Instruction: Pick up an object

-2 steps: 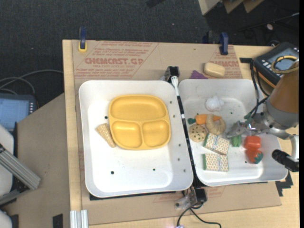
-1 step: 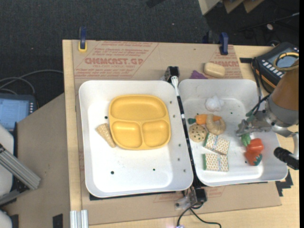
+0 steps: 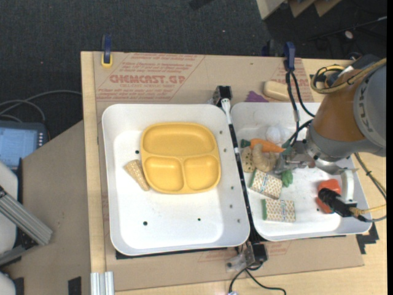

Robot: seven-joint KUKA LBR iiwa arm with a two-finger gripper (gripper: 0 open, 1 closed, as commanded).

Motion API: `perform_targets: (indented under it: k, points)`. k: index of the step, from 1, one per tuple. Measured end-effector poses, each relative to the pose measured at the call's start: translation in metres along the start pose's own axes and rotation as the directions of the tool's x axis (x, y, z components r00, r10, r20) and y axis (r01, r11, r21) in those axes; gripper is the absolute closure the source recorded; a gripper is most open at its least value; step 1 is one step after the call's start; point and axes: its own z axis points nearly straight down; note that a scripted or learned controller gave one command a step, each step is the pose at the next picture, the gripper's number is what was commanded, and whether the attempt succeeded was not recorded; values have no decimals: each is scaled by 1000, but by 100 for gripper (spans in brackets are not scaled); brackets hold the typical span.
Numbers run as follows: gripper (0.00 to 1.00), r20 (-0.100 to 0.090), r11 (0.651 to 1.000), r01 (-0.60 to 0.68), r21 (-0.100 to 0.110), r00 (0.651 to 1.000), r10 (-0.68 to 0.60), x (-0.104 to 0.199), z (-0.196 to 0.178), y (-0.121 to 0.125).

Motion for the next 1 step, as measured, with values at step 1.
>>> perform_targets:
  k: [1]
  points:
    - [100,0,1000,3,-12,1000,-3,82,-106,7]
